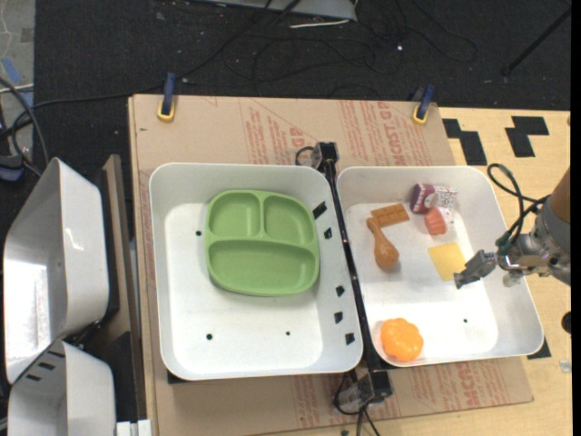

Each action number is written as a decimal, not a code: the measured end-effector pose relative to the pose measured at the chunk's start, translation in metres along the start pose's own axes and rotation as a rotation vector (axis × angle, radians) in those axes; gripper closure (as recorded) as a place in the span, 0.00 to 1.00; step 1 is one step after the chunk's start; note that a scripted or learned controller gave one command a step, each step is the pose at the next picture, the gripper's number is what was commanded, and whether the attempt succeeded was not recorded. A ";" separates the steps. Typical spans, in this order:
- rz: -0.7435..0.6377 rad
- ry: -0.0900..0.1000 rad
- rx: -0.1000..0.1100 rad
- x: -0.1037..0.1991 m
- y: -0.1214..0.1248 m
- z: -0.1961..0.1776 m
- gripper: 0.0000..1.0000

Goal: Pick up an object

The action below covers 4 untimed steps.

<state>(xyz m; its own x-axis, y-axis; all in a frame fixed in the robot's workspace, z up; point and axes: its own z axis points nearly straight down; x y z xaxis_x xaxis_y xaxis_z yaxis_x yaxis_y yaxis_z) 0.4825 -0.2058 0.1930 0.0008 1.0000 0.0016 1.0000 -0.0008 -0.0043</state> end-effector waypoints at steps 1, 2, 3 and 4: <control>0.001 0.000 0.001 -0.003 0.004 0.062 0.00; 0.001 -0.001 -0.001 -0.002 0.004 0.103 0.00; 0.002 -0.002 -0.005 -0.002 0.005 0.091 1.00; -0.005 -0.003 -0.009 0.008 0.010 0.036 1.00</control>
<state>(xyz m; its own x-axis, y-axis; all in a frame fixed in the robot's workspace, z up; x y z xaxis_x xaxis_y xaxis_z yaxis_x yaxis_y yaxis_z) 0.4921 -0.1978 0.1574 -0.0042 1.0000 -0.0016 1.0000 0.0042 0.0049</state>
